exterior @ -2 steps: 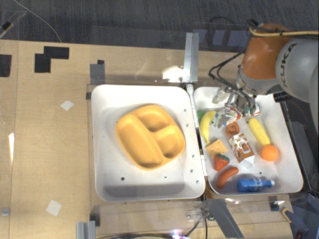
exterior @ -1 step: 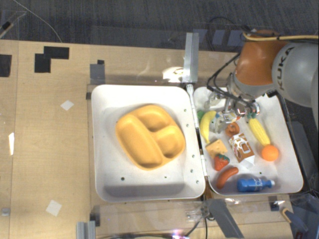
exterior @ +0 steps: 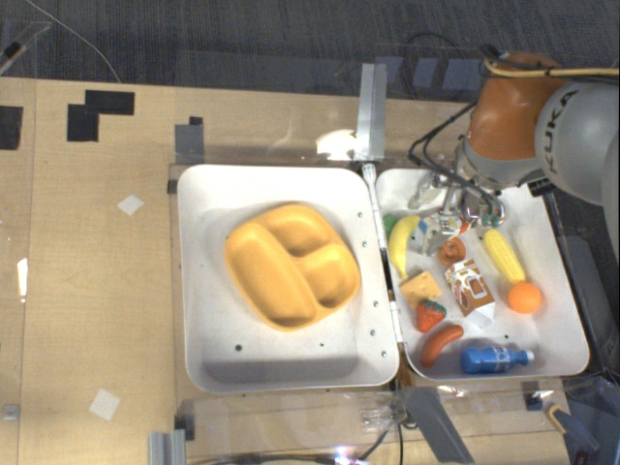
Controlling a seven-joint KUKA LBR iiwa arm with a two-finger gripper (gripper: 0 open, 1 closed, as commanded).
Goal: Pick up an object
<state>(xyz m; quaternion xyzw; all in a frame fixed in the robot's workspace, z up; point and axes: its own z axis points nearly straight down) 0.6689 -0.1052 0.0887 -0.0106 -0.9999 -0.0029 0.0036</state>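
Note:
My gripper hangs low over the back of the right bin, under the orange band of the arm. Just below it lie a small brown ring-shaped piece, a banana and a corn cob. Further forward are a cheese wedge, a strawberry, a small brown-and-white carton, an orange, a sausage and a blue bottle. Nothing is visibly held.
The left bin holds a yellow divided tray. A metal post stands behind the wall between the bins. Black cables loop near the arm at the back.

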